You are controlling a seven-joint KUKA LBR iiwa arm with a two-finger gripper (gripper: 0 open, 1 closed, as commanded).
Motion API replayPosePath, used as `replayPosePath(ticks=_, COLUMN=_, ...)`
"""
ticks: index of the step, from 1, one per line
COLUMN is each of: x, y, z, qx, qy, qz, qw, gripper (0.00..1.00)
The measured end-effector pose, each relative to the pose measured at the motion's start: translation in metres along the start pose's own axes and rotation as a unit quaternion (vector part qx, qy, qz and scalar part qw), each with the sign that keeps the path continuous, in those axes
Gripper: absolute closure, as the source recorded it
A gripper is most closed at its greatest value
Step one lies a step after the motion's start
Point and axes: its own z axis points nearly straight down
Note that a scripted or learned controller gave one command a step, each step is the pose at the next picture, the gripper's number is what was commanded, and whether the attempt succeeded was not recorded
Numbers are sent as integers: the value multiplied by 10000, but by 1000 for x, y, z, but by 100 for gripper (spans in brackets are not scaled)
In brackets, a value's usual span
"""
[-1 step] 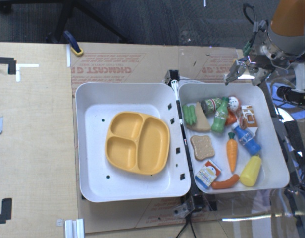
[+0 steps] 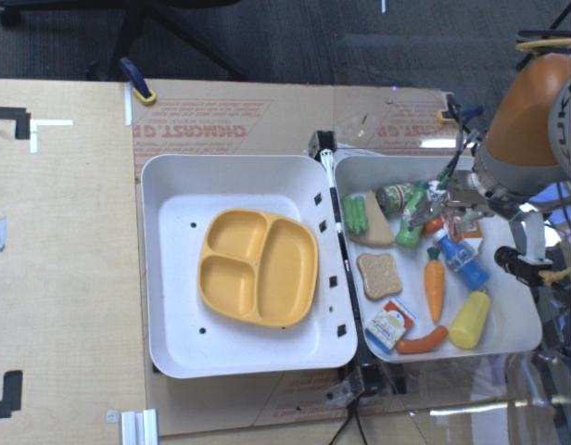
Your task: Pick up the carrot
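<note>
claw (image 2: 440, 213): I've got it down in the upper part of the right bin (image 2: 517, 336), metal fingers pointing left over the clutter. Honestly can't tell from my feed if it's wide or closed, too much stuff jumbled under it.
arm (image 2: 536, 109): comes in from the right, orange band sits just above the claw.
right under the claw: a green bottle-ish thing (image 2: 403, 198) just left of it and something small and red (image 2: 434, 222) at the tips. Can't make out if anything is touching.
blue bottle (image 2: 460, 260): just below the claw, lying at a slant.
carrot (image 2: 435, 287): the thing I'm after. It's below the claw, just left of the blue bottle, lying loose on the bin floor with the thin end pointing toward the bottom. Not in the claw.
green veg (image 2: 356, 214) and bread slice (image 2: 379, 274): off to the claw's left and lower left.
yellow bottle (image 2: 469, 320), sausage (image 2: 422, 342), small carton (image 2: 389, 327): further down, near the bin's bottom edge.
left bin (image 2: 165, 248): well left of the claw, holds a yellow divided plate (image 2: 260, 267).
surface (image 2: 54, 248): light wood, with cardboard under the bins.
</note>
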Motion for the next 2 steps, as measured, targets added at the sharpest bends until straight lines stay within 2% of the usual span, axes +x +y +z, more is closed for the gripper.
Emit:
replayPosePath(ticks=1, x=-10, y=-73, z=73, qx=-2, qy=12, qz=332, qw=9994, gripper=0)
replayPosePath(ticks=2, x=-11, y=-71, z=64, qx=-15, qy=4, qz=353, qw=9994, gripper=100)
